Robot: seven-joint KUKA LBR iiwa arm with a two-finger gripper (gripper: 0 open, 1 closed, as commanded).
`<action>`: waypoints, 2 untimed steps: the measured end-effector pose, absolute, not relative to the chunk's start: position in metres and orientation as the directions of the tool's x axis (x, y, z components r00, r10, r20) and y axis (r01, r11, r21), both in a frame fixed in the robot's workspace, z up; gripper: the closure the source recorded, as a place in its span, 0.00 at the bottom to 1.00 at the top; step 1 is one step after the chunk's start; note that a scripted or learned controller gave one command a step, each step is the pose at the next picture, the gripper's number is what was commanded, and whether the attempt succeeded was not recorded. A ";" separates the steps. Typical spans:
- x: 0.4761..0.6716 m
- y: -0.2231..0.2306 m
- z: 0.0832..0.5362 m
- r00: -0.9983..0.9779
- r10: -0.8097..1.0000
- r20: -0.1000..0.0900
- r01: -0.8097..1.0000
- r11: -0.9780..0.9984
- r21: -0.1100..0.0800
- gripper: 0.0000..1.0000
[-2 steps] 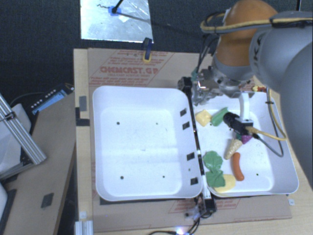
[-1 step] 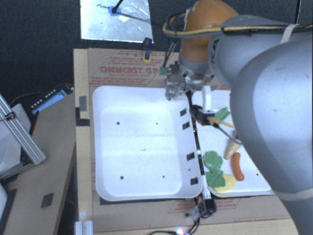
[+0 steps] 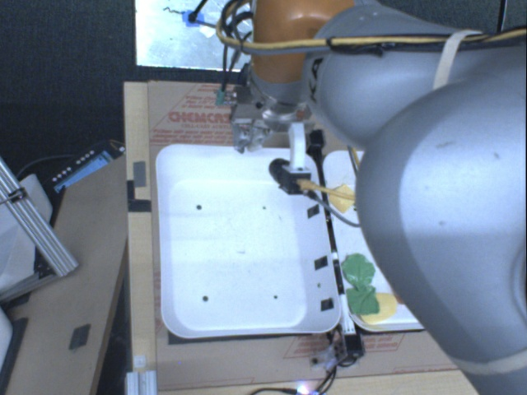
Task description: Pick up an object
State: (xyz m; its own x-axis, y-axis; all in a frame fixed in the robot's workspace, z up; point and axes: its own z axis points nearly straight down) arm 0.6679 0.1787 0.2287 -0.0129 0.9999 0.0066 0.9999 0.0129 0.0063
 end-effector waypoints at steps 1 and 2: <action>0.669 0.239 0.304 -0.011 1.000 0.007 1.000 0.011 0.010 1.00; 0.669 0.186 0.254 0.003 1.000 -0.002 1.000 -0.003 -0.002 1.00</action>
State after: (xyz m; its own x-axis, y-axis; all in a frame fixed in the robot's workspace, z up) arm 0.6686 0.1857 0.2544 0.0031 1.0000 -0.0023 1.0000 -0.0031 -0.0024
